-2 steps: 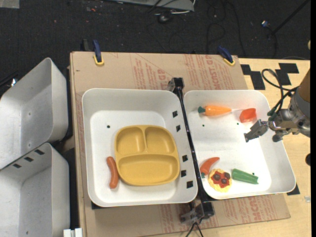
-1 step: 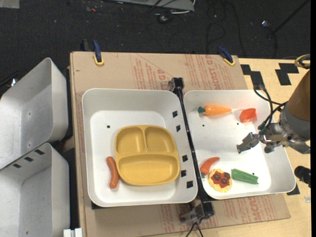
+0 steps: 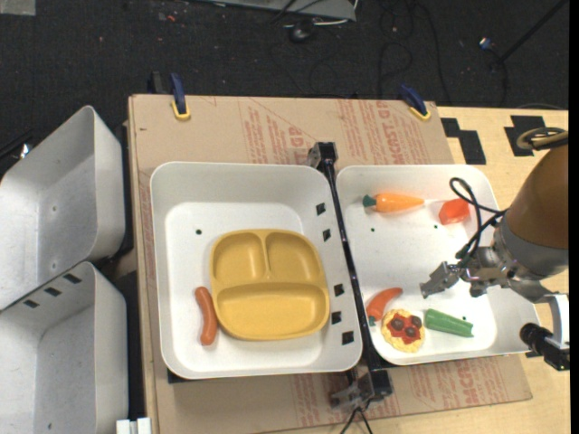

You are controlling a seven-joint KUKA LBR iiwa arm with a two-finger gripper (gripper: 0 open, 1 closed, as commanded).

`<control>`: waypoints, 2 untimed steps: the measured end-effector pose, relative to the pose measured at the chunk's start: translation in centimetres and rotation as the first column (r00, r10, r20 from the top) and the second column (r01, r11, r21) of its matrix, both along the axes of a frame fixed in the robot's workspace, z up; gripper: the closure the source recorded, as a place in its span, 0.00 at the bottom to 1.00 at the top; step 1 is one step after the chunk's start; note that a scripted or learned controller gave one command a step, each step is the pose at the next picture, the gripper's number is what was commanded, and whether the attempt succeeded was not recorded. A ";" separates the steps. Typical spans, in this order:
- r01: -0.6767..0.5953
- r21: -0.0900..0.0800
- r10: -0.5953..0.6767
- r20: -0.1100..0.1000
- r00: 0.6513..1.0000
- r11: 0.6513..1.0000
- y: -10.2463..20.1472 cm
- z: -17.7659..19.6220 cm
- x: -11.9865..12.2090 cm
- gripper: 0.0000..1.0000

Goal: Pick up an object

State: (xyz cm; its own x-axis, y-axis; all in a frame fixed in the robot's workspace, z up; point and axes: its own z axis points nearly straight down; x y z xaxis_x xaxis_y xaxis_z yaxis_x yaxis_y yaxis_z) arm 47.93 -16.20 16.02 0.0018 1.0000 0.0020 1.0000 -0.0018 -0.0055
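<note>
While the grey arm with the orange band reached in from the right, the two-finger gripper [image 3: 441,281] was seen low over the right shallow white bin [image 3: 479,188], with nothing visible between its fingers. Whether the jaws were wide or narrow could not be told at this angle.

No object had been picked yet. Nearest candidates were noted: a green elongated toy vegetable [image 3: 449,323] just below the gripper, a small round toy pizza with red toppings [image 3: 403,329] near the bin's front edge, and a curved red toy chilli [image 3: 383,300] beside the divider. An orange toy carrot with a green top [image 3: 394,202] and a red toy piece [image 3: 454,211] were seen well apart, at the bin's far side.

The green piece was judged the likeliest target. It was presumed light, rigid, smooth plastic, so slip was expected if gripped off-centre. A grasp across its short axis at mid-length was recommended.

In the left bin [image 3: 172,242], a yellow divided plastic plate [image 3: 270,284] and an orange-brown toy sausage [image 3: 207,316] were noted, the sausage just beside the plate.
</note>
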 end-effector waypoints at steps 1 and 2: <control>-0.001 0.001 0.001 0.000 1.000 1.000 0.4 -5.8 0.8 0.00; 0.001 -0.002 -0.001 0.006 1.000 1.000 0.3 -4.5 0.9 1.00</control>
